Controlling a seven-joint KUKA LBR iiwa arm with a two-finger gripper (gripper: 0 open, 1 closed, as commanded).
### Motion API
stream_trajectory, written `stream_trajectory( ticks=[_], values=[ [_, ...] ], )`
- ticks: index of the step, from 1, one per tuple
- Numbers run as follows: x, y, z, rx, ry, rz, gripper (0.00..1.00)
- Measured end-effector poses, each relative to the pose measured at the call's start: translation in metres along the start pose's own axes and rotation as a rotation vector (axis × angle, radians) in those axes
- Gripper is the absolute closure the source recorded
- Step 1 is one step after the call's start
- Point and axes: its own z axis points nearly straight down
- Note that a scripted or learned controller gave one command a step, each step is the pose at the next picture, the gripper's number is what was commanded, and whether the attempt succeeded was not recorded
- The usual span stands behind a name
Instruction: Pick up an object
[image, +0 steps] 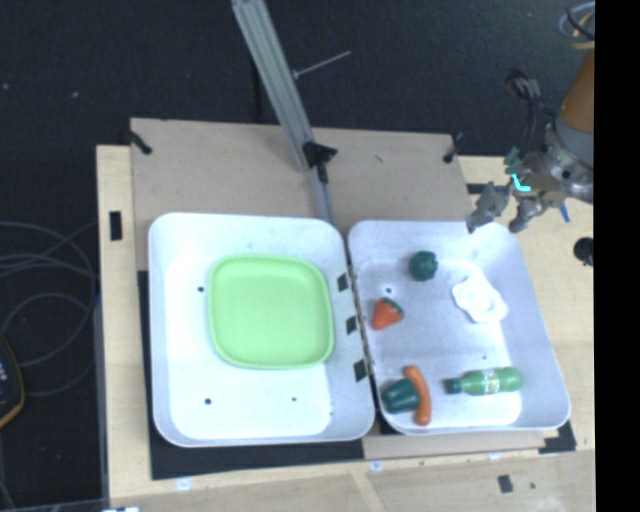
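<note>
My gripper (503, 212) hangs over the far right corner of the right bin (540, 340), its two fingers spread apart with nothing between them. Below it in that bin lie a dark green ball (424, 265), a white crumpled object (478, 299), a small red-orange strawberry-like piece (386, 314), a green bottle (486, 381) lying on its side, and an orange carrot (419, 393) against a dark green piece (399, 397). The gripper sits apart from all of them, nearest the white object.
The left bin (180, 300) holds a light green square plate (271, 311). A grey metal pole (285, 95) slants from the top to the divider between the bins. Cables lie on the floor at the left.
</note>
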Motion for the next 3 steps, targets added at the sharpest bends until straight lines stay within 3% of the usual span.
stream_trajectory(
  ticks=[1,3],
  values=[
    [0.000,0.000,0.000,0.000,0.000,0.000,0.00],
    [0.008,0.001,0.115,0.004,0.000,0.000,0.00]
  ],
)
